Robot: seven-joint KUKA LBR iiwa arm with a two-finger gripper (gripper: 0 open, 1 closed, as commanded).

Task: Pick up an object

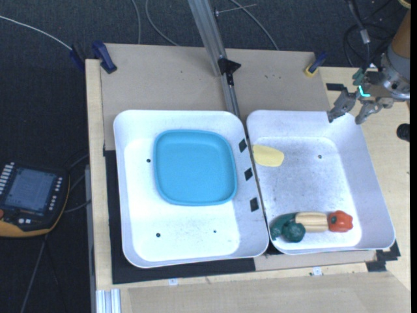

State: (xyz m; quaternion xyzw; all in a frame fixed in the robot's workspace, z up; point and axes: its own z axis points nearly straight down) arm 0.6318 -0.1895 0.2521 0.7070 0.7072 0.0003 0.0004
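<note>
- White plastic formed both shallow bins: the left bin [130, 240] carried a light blue square plate [195, 167], and the right bin [374, 194] held the loose objects.
- Near the right bin's upper left corner lay a pale yellow piece [268, 156], too small and plain to identify; it sat well apart from everything else.
- Along the right bin's front wall three things lay in a row, touching or nearly so: a dark green lump [288, 229], a tan cylinder [311, 222] and a red round object [339, 221]. Where one ended and the next began was hard to judge.
- The gripper [352, 109] hovered over the right bin's far right corner, at the rim, well apart from all four objects.
- Its two dark fingers [337, 107] stood spread, released, with bare bench and bin edge visible between them and nothing grasped.
- Much of the arm [399, 51] was cut off by the right and top borders.
- Grey metal pole [210, 31] ran slanting from the top down to the gap between the bins.
- At the left border a handheld pendant [29, 195] lay on the dark floor, partly cropped.
</note>
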